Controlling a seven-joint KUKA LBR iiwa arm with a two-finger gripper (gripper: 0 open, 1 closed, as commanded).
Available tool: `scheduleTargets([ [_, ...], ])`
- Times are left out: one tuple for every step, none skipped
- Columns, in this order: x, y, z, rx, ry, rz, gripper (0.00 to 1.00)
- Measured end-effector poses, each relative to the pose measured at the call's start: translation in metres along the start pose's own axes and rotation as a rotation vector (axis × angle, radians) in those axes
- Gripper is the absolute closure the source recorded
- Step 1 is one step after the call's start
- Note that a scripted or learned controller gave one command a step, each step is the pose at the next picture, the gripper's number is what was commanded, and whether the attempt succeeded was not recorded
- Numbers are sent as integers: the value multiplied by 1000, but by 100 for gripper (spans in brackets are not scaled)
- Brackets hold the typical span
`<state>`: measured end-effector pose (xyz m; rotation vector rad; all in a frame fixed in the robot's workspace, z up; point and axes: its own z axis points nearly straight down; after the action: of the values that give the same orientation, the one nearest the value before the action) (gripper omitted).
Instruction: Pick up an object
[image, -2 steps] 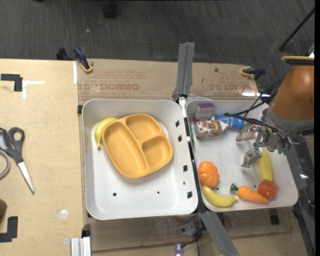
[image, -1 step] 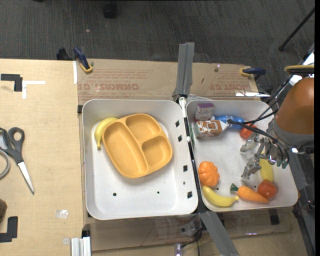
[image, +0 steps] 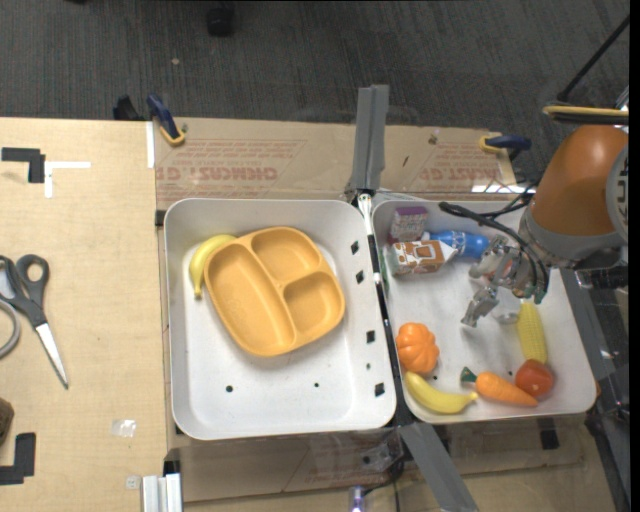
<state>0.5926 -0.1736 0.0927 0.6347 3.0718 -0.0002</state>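
Note:
My gripper (image: 482, 303) hangs over the middle of the right bin (image: 574, 330), above bare white floor. Around it lie a yellow corn cob (image: 531, 332) just to its right, a red tomato (image: 535, 377), an orange carrot (image: 502, 389), a yellow banana (image: 440, 396) and a small orange pumpkin (image: 418, 346). Behind it are a brown carton (image: 417, 257), a blue bottle (image: 461, 243) and a purple item (image: 408, 217). Nothing shows in the gripper's grasp.
The left bin (image: 270, 400) holds an orange divided plate (image: 275, 290) with a second banana (image: 204, 262) tucked at its left rim. Scissors (image: 36, 312) lie on the wooden bench at far left. Cardboard (image: 260, 160) and clamps sit behind the bins.

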Motion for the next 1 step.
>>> scheduleTargets([
  [-44, 11, 1, 8, 23, -25, 0],
])
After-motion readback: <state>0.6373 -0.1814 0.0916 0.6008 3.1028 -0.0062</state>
